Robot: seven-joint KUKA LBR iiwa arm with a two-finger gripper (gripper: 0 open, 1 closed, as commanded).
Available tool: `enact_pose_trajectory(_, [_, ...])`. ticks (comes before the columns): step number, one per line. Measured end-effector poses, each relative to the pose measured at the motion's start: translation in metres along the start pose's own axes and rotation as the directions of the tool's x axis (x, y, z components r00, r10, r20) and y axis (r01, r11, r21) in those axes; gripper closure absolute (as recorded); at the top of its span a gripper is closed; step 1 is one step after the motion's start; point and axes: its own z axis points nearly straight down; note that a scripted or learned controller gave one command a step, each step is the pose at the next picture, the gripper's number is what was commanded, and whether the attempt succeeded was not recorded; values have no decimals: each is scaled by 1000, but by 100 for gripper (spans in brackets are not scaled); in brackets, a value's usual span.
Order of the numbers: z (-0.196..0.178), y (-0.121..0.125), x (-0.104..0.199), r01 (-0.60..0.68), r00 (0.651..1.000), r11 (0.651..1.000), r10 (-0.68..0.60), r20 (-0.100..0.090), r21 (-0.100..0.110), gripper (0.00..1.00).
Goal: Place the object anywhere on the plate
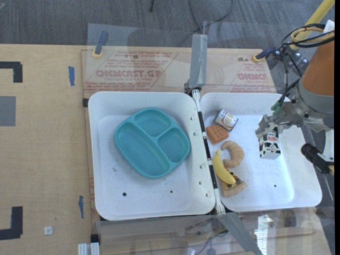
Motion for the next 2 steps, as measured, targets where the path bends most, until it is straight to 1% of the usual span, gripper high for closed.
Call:
enact_pose_trajectory(1, [38,48,60,310,951,951,-310,0,0,100])
enact_pose_trajectory(2, [38,47,160,406,914,914,-406,-2,2,100])
